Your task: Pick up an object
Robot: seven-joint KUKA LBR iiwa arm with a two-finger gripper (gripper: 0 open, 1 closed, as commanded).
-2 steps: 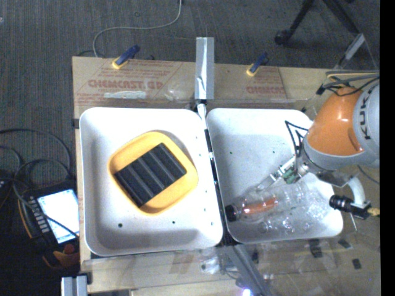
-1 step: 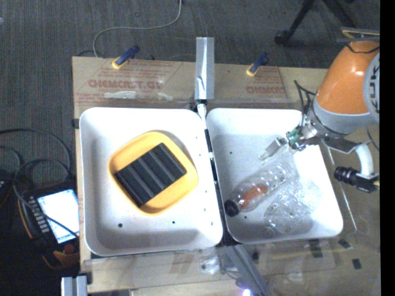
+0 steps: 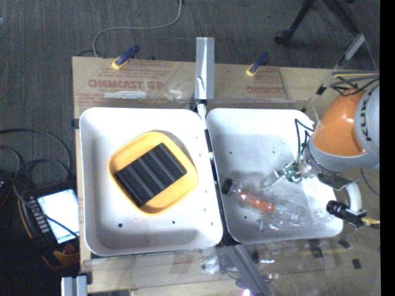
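We see, in the right bin (image 3: 247, 134), a clear plastic bottle (image 3: 262, 203) lying on its side near the front wall; its dark cap points toward the divider between the bins, an orange-red strip shows through its transparent body, and its far end blurs into crinkled clear plastic that we cannot resolve. Just beyond it, toward the bin's right side, hangs the end effector (image 3: 291, 172), a small glinting assembly with a greenish spot below the arm's orange band (image 3: 336, 128); we cannot tell whether it is open or closed, and nothing is visibly held in it. Black cables run from the wrist down to it, and a white bracket with a dark knob (image 3: 336, 208) overhangs the bin's front right corner. The left bin (image 3: 92, 214) holds a yellow tray-like object (image 3: 154, 171) with a ribbed black insert, lying flat and turned at an angle near the middle. Both bins rest on a brown worktop (image 3: 136, 82), where two blue-and-yellow clamps (image 3: 125, 56) grip the far edge.
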